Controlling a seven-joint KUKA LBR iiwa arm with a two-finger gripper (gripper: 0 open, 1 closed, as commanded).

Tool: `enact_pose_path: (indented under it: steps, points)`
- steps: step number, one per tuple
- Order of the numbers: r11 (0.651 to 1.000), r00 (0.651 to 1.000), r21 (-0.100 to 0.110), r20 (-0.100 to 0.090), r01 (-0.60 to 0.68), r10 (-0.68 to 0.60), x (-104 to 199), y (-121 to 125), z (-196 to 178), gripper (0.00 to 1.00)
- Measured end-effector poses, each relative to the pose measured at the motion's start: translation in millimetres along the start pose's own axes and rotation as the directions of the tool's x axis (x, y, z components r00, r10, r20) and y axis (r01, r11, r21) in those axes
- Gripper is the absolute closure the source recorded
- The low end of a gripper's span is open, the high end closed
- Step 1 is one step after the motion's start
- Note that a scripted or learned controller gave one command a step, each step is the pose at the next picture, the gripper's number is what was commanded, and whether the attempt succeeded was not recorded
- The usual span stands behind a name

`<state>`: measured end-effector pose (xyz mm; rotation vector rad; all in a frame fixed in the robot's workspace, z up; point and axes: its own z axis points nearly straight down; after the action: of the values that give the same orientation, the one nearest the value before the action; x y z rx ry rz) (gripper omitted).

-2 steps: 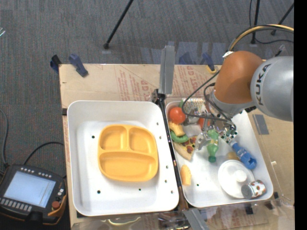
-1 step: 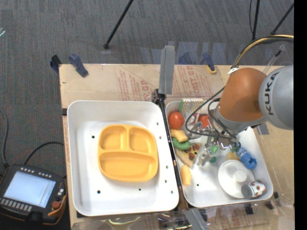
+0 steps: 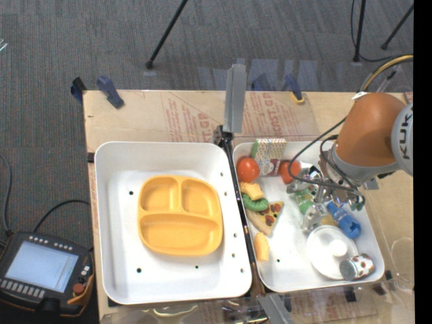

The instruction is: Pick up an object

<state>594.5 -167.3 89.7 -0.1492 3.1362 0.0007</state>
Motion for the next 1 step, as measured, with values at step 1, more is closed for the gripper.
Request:
enact_pose_path:
  steps: [1]
  points:
    - [0.999, 1.000, -0.010, 0.008, -0.030, 0.030, 12.9, -34.3, 0.1, 0.00]
